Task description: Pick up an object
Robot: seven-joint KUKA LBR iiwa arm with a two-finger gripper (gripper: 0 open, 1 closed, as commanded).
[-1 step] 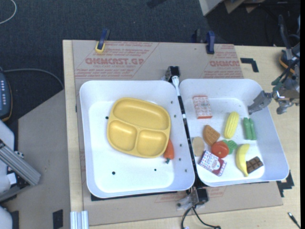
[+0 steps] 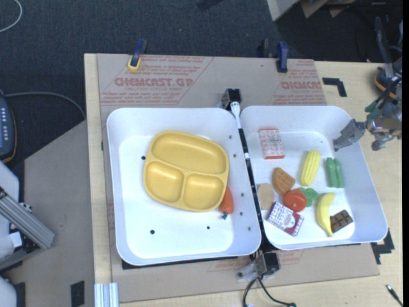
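Toy food for picking lies in the two white bins on the tabletop [image 2: 192, 75], and nothing has been lifted yet, as far as I can judge. In the left bin [image 2: 128, 222] there is a yellow divided plate [image 2: 185, 170], and a small orange carrot [image 2: 227, 201] rests against the plate's right side, near the wall between the bins. The right bin [image 2: 364, 190] holds most of the objects: a small red and white packet [image 2: 271, 142] towards the back, a brown piece like a chicken nugget [image 2: 283, 180], a red tomato [image 2: 294, 201] touching it, and a red and white box [image 2: 284, 218] in front. Further right come a corn cob [image 2: 310, 165], a green bean pod [image 2: 333, 172], a banana [image 2: 324, 212] and a chocolate bar [image 2: 341, 220] just beside the banana. The gripper [image 2: 358, 135] hangs at the far right, above the right rim of this bin, with the arm behind it. The fingers look spread apart and nothing sits between them, so the grasp is not yet done. What is left, in my judgement, is the whole pick: choosing one object, going down on it, closing, and lifting it.
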